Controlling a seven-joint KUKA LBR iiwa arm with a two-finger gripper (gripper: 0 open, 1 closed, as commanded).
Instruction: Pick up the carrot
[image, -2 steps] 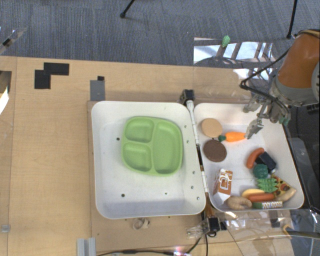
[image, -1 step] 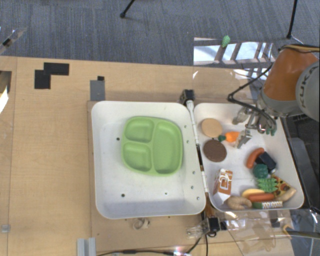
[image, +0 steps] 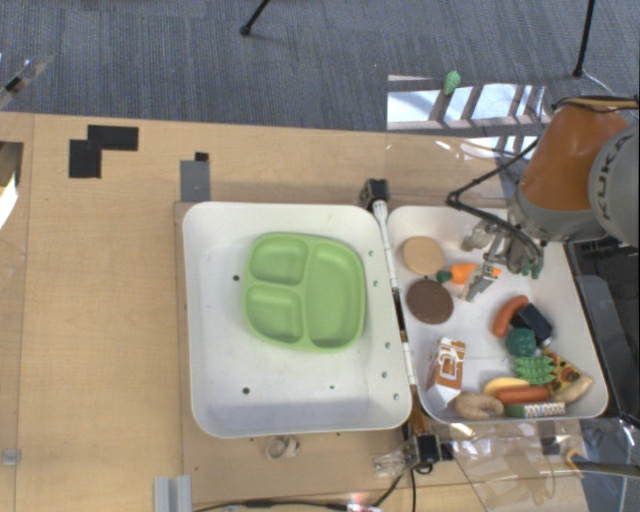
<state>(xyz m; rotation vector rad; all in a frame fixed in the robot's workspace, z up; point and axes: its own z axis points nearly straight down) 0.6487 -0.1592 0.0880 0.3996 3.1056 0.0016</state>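
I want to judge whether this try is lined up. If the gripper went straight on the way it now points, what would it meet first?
Most likely the carrot: the gripper points down and left into the right bin, with the carrot just past its tip. Height above it is unclear from this slanted view.

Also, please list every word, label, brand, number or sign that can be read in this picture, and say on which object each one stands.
"KU": grey letters on the arm at the right edge, cut off by the frame.
Small carton in the right bin: printed orange and white front, too small and blurred to read.
Black marks on the bench: plain shapes, no text.
Green plate: no text.
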